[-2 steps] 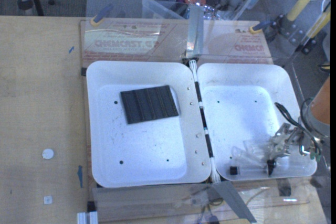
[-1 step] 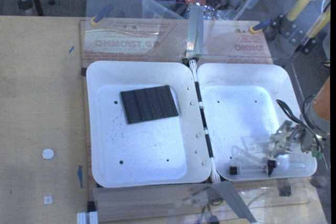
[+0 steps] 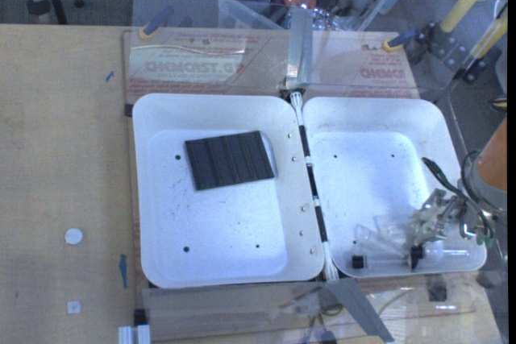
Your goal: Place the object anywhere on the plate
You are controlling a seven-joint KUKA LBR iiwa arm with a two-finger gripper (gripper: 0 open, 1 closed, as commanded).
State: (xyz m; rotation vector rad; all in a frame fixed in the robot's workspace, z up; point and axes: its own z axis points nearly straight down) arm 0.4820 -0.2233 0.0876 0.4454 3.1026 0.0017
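Two white bins side by side | dark ridged plate [image 3: 230, 159] lies in left bin [image 3: 153, 197] | clear syringe-like object [image 3: 407, 257] rests in right bin's [image 3: 363, 125] near corner | gripper [image 3: 431, 217] just above it, grip state unclear | best: close squarely on barrel, lift clear, carry left.

The two bins [image 3: 161, 197] are looking like smooth, faintly glossy white plastic. The dark slab [image 3: 230, 159] is showing a matt, ribbed face. The bench [image 3: 56, 141] is appearing as pale matt wood.

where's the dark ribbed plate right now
The dark ribbed plate lies flat in the left bin, toward its far side and nearer the divider between the bins. The gripper is over the right bin's near right corner.
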